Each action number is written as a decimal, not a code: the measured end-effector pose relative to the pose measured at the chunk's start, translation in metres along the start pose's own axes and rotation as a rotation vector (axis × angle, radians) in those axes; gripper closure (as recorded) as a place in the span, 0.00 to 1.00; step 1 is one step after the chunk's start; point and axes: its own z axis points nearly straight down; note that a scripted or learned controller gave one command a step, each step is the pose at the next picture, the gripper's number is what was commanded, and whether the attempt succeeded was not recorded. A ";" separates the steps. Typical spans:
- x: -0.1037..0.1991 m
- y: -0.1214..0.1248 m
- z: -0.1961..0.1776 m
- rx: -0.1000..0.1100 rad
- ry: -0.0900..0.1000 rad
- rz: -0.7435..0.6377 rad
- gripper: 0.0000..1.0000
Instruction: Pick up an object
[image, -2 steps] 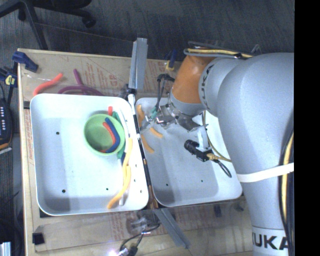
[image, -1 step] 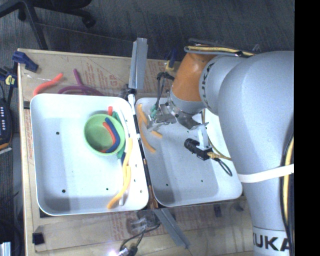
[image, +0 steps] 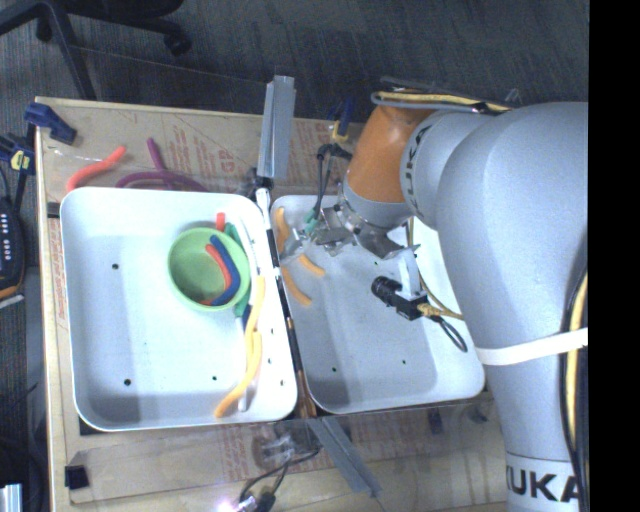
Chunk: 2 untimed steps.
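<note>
Reaching in from 3 o'clock, the grey arm (image: 500, 230) fills the right side of the view, its orange band (image: 378, 160) sitting over the far edge of the right bin (image: 390, 370). The wrist points down toward 9 o'clock, putting the gripper (image: 318, 232) low in the bin's 11 o'clock corner, near the divider betw. the two bins. Finger state: cannot tell, tips too small and crowded by cables; nothing seen clamped.

Orange strips (image: 300, 280) lie on the right bin floor just beside the gripper, at its 6 o'clock, apart from it as far as can be judged.

Left bin (image: 120, 350): green bowl (image: 205, 270) at approx. centre-right, with blue and red curved pieces inside. A long yellow strip (image: 250, 345) runs along the bin's 3 o'clock wall toward 6 o'clock.

Bench (image: 180, 455): pink and orange bits lie at 12 o'clock, outside the left bin.
</note>
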 end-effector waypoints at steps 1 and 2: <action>0.001 0.000 -0.010 0.001 0.002 -0.004 1.00; 0.001 0.000 -0.010 0.001 0.002 -0.004 0.00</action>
